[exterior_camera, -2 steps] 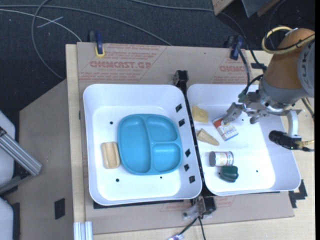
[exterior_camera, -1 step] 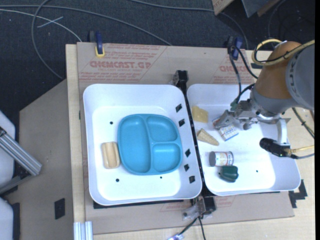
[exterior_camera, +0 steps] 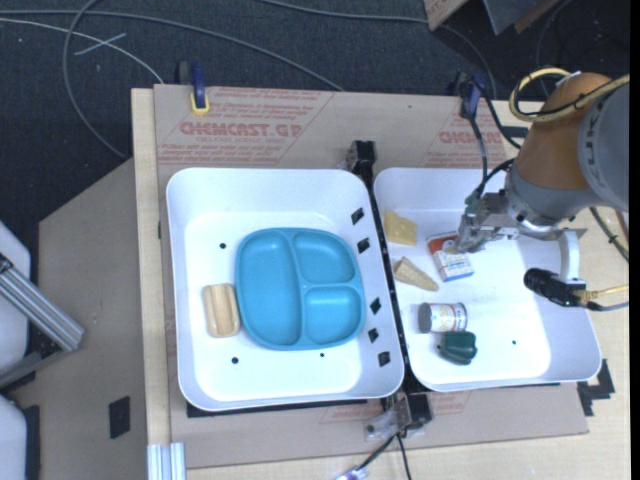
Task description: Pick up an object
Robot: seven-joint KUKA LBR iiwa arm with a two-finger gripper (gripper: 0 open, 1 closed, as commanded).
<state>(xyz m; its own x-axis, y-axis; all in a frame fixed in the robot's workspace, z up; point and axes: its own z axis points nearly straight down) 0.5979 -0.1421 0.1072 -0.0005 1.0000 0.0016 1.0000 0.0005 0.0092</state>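
Gripper (exterior_camera: 470,230), finger state indiscernible, poised just above small carton (exterior_camera: 452,262); risk of glancing contact nudging it aside.

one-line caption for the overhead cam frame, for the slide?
KUKA arm's gripper poised over a small box in the right bin; left bin holds a blue divided plate.

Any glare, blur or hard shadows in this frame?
Camera view: even, soft light; white bins bright but not blown out; blue plate sharp, faint sheen; small items near the gripper soft from low resolution; shadows faint.
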